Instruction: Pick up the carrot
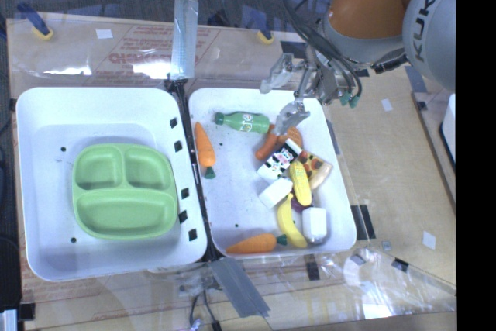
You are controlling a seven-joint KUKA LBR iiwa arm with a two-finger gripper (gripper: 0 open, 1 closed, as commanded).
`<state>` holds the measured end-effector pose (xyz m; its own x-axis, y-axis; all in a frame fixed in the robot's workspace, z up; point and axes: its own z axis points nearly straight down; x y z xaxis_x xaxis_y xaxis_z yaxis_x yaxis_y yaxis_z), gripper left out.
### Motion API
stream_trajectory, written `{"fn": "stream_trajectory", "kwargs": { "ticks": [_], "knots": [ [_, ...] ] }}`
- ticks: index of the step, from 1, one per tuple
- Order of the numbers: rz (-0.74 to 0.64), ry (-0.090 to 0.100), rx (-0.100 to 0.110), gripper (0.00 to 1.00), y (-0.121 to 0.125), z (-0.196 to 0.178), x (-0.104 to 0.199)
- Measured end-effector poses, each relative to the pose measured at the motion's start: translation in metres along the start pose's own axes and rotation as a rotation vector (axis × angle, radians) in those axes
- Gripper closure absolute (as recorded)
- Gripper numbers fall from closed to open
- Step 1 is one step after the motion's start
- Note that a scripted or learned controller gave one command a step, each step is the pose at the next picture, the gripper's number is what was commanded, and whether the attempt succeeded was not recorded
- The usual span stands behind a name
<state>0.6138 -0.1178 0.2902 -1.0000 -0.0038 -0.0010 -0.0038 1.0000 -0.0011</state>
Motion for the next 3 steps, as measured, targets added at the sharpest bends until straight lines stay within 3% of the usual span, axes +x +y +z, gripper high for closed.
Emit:
{"fn": "stream_trajectory", "kwargs": {
  "ticks": [1, 2, 3],
  "knots": [
    [0.066, 0.01, -0.003, 0.0, 0.023, 0.115, 0.018],
    [0.173, 0.005, -0.002, 0.0, 0.028, 0.2, 0.039],
    [0.248, -0.002, -0.001, 0.0, 0.013, 0.197, -0.016]
  ]
}}
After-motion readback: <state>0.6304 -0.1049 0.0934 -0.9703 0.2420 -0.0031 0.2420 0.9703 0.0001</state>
